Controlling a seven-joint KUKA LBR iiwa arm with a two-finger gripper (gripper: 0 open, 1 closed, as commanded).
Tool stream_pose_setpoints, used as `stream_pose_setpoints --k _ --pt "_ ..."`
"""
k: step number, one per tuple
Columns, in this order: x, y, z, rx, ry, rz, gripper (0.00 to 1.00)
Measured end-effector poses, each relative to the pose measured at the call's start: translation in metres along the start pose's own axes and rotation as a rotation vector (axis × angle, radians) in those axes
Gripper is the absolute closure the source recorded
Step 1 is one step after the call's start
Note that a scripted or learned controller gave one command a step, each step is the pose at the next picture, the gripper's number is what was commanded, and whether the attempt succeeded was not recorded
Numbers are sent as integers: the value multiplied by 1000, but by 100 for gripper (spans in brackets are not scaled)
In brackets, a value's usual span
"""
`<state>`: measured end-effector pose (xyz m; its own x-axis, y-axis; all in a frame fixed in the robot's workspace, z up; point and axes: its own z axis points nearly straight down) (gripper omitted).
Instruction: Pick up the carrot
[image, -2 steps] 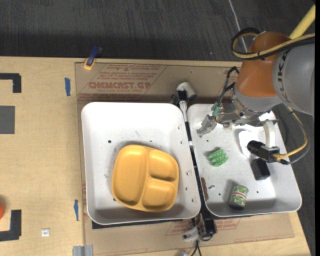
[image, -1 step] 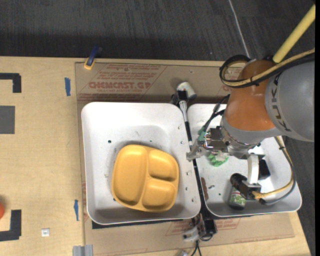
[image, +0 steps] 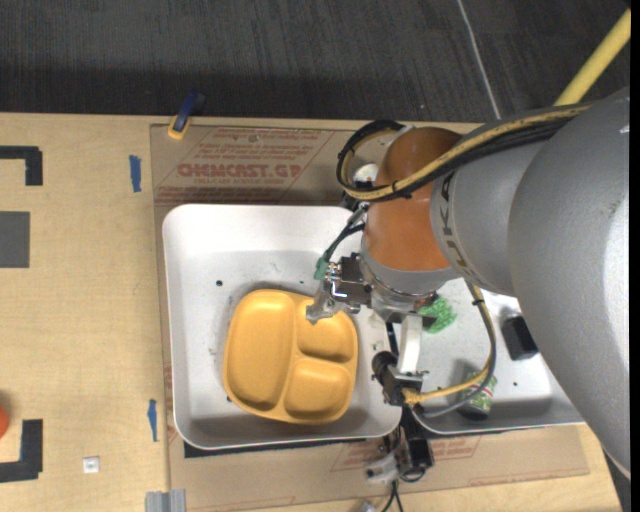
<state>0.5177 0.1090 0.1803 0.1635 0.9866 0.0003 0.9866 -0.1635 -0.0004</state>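
Camera view, looking down at a slant: my gripper (image: 338, 296) sits under the orange-banded wrist, over the seam between the white bin (image: 190, 300) and the second bin (image: 535, 398), just beside the rim of a yellow divided plate (image: 290, 352); my own wrist hides its working end, so I can't make out whether it is spread or clamped, and nothing shows held in it; the carrot I can't pick out for certain; a green tuft (image: 438, 317) peeking out beside the wrist over the second bin may be its leafy top, with the body hidden; to do the pick well, I judge I should centre over the body rather than the leaves, come straight down clear of the plate's rim, close across the narrow width, then lift slowly; readable writing: red print "CHEMCAST GP" on the cardboard sheet (image: 250, 165) beyond the bins.
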Motion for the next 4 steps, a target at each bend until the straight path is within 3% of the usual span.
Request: stream_pose_setpoints --k 1,2,3,4 --pt "-1 60 25 0 0 73 0" --pt "0 151 -5 -1 0 99 0" --pt "-50 159 -5 2 -1 235 0" --pt "-112 169 -5 3 -1 13 0"
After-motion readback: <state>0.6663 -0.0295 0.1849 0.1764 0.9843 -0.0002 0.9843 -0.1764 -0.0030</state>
